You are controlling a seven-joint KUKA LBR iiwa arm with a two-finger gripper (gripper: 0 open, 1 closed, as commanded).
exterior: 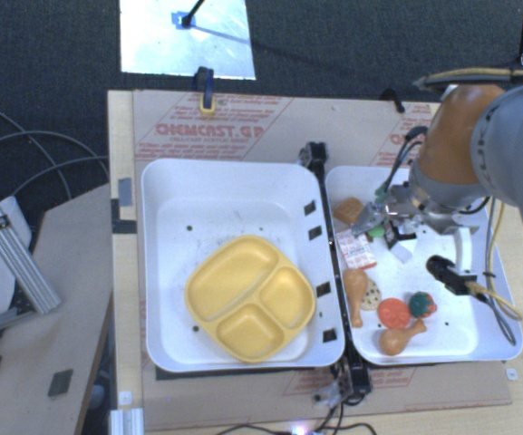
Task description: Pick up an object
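Observation:
My gripper hangs low over the upper part of the right bin, reaching in from the right. Just left of it lies a brown bread-like piece. A red-and-white packet lies just below it, and a small green bit shows at its tip. Lower in the bin lie a chicken drumstick, a speckled cookie, a red tomato, a green-and-blue toy and a second drumstick. Nothing is visibly held.
The left bin holds a yellow compartment tray. A black divider runs between the two bins. Cardboard lies under both bins, with a yellow-and-black clamp at its far edge.

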